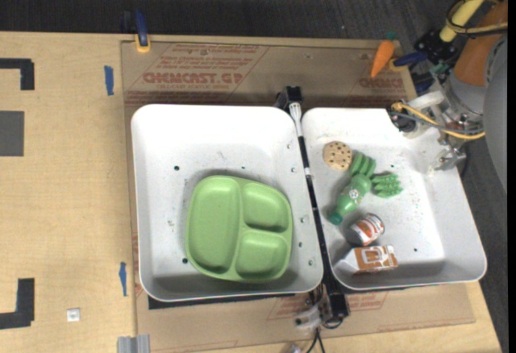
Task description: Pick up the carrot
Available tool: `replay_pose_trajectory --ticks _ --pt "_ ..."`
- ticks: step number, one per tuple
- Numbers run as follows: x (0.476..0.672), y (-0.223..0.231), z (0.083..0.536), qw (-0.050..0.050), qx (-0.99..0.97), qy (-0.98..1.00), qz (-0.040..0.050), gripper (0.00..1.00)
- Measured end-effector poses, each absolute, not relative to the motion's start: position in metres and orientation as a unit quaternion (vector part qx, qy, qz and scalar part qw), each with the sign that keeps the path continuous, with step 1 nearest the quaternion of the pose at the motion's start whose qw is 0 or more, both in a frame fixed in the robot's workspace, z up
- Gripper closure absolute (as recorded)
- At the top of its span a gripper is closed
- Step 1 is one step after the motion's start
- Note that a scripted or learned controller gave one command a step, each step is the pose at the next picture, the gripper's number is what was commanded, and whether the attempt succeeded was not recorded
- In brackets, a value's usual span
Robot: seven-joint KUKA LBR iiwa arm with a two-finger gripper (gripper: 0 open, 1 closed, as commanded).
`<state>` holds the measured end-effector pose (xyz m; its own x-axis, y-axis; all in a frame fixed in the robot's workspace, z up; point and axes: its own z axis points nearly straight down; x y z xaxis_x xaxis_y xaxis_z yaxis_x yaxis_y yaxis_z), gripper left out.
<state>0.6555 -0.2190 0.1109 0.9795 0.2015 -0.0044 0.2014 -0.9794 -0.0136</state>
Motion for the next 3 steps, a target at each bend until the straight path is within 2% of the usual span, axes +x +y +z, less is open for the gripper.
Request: replay_pose_trajectory --ticks 1,2,3 --pt "0.656 -0.219 0.111 0.006 -0.995 -0.101 0.0029 0.0" --pt "0.656 -0.22 0.122 0.004 -0.995 -0.103 0.0026 1.0" --pt "0.656 -0.219 0.132 0.004 -0.995 -0.104 0.0026 1.0"
